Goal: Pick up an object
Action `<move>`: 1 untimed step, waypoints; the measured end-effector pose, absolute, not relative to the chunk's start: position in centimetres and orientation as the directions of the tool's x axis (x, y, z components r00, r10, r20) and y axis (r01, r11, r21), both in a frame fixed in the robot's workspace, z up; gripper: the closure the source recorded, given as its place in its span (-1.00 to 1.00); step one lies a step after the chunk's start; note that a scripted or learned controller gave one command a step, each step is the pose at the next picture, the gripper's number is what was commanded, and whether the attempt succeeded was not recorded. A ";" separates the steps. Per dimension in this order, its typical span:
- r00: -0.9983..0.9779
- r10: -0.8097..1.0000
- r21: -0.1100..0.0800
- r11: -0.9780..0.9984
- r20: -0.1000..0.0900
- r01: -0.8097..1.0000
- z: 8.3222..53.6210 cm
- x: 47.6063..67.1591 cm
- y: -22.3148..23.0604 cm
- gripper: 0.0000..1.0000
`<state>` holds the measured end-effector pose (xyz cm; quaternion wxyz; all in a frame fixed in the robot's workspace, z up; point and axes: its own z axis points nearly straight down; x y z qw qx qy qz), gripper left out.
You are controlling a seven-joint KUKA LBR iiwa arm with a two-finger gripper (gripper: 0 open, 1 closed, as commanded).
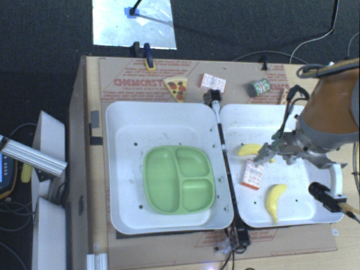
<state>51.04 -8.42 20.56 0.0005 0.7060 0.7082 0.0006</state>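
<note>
Right bin (247, 122): gripper (264, 156) low over the floor, at the end of the arm (332, 111) coming in from the right. Open or closed, cannot tell from this angle, and nothing seen clamped in it. Upper banana (247, 149) just left of the tip, its right end touching or tucked under the tool; impossible to say which. Packet (253, 175), red and white, just below the tip, lying flat and slightly tilted, close to the tool but apparently apart from it. Lower banana (274, 201) further toward the near rim, curved, well clear of the gripper and a little right of the packet. Left bin (129, 128): a green divided plate (169, 179), sitting flat near the middle. On the cardboard behind the bins, a pizza slice (176, 88), a small card (213, 82) and a can (260, 86), all well apart from the tool.
</note>
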 end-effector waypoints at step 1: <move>-0.001 1.000 -0.002 0.001 0.001 1.000 10.6 53.9 -8.4 -1.00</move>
